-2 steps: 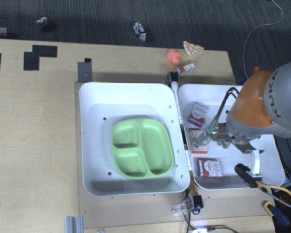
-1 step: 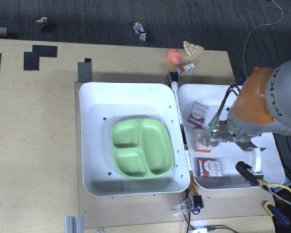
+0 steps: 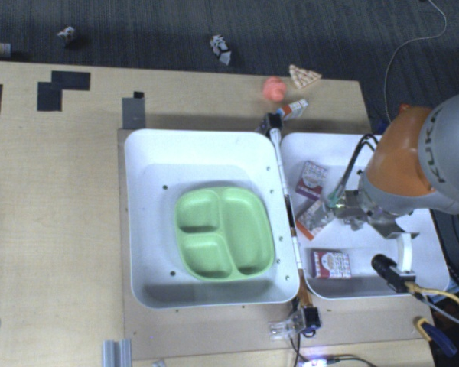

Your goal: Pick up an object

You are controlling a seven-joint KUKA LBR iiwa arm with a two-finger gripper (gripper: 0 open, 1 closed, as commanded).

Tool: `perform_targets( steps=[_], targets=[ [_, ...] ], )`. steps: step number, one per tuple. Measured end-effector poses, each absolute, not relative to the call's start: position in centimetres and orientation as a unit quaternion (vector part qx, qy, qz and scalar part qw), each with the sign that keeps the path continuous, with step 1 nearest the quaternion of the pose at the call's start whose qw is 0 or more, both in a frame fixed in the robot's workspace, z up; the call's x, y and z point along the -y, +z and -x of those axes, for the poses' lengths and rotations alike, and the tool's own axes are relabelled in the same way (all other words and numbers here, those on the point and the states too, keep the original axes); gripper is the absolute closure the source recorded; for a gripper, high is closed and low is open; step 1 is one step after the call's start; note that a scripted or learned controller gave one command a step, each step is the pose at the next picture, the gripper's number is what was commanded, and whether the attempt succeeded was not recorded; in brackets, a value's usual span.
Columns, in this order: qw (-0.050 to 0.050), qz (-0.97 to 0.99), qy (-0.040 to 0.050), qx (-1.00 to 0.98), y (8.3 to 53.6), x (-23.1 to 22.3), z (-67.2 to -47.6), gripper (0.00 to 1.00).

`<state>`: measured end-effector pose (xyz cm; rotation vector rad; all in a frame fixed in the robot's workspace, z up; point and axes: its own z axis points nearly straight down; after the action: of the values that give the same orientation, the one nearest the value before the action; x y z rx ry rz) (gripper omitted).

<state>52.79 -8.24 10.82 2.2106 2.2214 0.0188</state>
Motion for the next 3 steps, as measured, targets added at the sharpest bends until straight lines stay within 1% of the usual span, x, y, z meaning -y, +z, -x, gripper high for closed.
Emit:
perform_targets(
  steps=[1,2,3],
  targets=[
    [0.008,-0.706,0.0078,-0.708,9.1,8.6,-49.4,0.00],
    [0.009,-0.705,0.0110,-0.709,10.3,8.4,-49.6,1.00],
    [0.008,-0.705,0.0106,-0.709,10.3,8.4,-49.6,0.00]
  ],
)
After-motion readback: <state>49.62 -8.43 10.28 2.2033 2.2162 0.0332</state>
